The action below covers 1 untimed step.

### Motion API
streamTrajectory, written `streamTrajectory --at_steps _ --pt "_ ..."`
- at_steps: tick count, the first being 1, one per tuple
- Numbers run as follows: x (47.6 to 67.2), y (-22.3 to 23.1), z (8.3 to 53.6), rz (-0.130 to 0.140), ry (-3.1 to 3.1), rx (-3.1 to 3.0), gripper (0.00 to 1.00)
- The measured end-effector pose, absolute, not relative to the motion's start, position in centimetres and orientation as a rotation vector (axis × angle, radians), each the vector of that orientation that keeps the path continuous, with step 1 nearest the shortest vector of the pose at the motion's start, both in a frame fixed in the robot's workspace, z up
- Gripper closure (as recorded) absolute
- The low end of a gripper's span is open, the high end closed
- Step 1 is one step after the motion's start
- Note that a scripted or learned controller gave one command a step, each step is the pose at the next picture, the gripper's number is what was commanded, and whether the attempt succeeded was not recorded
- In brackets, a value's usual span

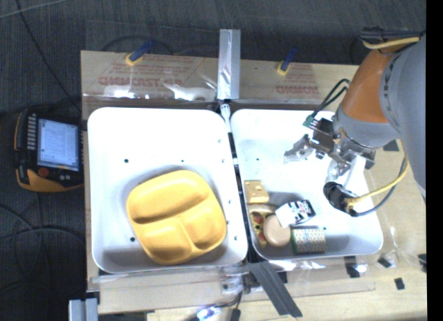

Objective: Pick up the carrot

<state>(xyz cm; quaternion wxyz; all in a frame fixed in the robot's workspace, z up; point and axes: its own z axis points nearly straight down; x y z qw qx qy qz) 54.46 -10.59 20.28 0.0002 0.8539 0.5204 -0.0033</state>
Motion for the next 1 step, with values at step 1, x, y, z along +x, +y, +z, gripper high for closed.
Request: streamTrajectory --at_steps 1 --pt "54.35 -14.16 10.01 -0.009 1.676 2.66 0.0"
